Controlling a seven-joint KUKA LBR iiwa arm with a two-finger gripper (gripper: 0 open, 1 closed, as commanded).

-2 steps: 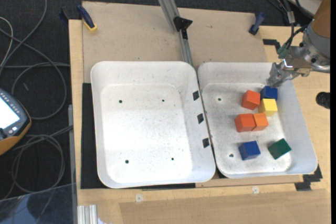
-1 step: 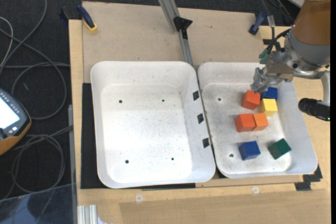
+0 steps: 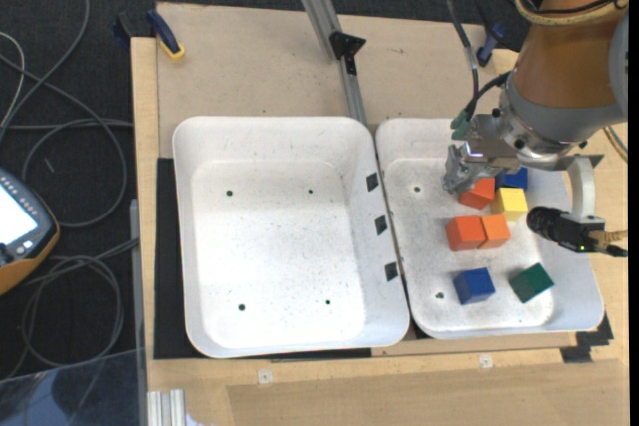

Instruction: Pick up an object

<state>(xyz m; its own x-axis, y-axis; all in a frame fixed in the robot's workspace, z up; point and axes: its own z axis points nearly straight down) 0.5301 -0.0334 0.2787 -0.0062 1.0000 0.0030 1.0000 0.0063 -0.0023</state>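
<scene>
The right bin point(image 3: 419, 214) holds several small blocks. A red-orange block point(image 3: 479, 194) lies just right of my gripper point(image 3: 460, 176), which hangs low over the bin's upper middle; contact is unclear. Behind that block sit a blue block point(image 3: 516, 178) and a yellow block point(image 3: 513, 203). A red-orange block point(image 3: 464, 233) and an orange block point(image 3: 495, 230) lie side by side in the middle. Nearer the front are a blue block point(image 3: 473, 285) and a green block point(image 3: 531, 282). The wrist hides part of the bin's back.
The left bin point(image 3: 275, 239) stands beside the right one, its rim touching it. A grey metal pole point(image 3: 319, 5) slants down to the bins' shared back edge. A black cable end point(image 3: 559, 229) hangs over the right bin's right side. Cables lie on the floor at left.
</scene>
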